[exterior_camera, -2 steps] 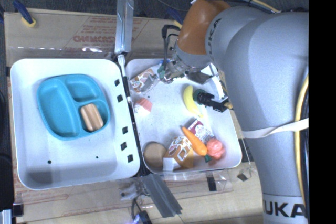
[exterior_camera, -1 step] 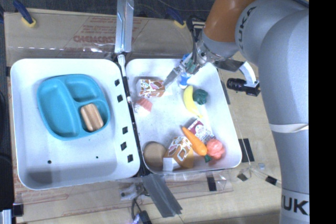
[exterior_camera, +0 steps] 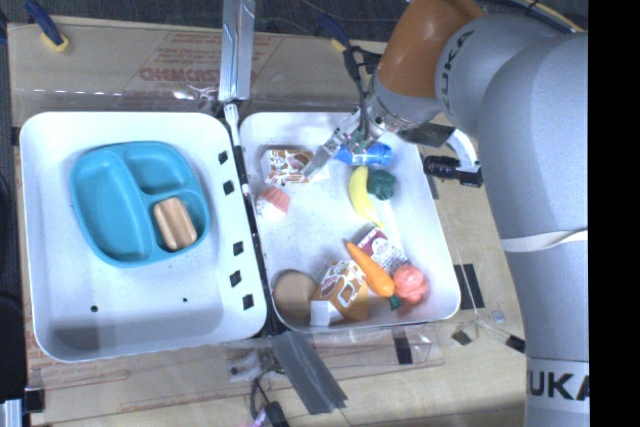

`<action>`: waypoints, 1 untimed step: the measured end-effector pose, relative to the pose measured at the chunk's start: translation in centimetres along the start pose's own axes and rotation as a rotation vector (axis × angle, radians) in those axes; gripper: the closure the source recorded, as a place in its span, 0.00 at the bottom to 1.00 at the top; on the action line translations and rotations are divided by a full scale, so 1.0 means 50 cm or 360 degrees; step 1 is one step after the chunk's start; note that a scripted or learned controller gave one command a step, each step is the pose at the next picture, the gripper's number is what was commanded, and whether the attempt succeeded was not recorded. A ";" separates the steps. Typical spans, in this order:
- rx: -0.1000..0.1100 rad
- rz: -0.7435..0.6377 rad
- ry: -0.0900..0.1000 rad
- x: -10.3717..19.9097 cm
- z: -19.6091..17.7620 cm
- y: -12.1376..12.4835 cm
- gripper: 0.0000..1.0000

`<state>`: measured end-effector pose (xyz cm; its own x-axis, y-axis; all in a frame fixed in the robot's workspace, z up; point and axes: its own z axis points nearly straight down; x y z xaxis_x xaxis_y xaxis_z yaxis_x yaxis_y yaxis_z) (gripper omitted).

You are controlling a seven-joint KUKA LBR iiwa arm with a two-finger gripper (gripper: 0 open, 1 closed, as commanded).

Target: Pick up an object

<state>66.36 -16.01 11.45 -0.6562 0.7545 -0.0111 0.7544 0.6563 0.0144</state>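
My gripper (exterior_camera: 335, 149) hangs low over the back of the right bin (exterior_camera: 430, 215), reaching in from the right under the orange wrist band. Just right of it, partly beneath it, lies a blue packet (exterior_camera: 368, 155). A brown-and-white snack packet (exterior_camera: 287, 165) sits just left of the gripper's tip. A yellow banana (exterior_camera: 358, 191) and a dark green item (exterior_camera: 381, 183) lie a little in front of it. Nothing shows as held.
The front of the right bin holds a carrot (exterior_camera: 371, 271), a pink-red fruit (exterior_camera: 410, 283), a brown carton (exterior_camera: 343, 287), a round brown item (exterior_camera: 293, 290) and a small pink piece (exterior_camera: 272, 202). The left bin (exterior_camera: 60, 315) holds a blue divided plate (exterior_camera: 120, 205) with a bread roll (exterior_camera: 175, 223).
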 end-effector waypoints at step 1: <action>0.0019 0.0185 0.0007 -0.015 -0.108 -0.051 0.00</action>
<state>64.86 -18.25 16.82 -0.5642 0.8256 -0.0057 0.8256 0.5642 0.0033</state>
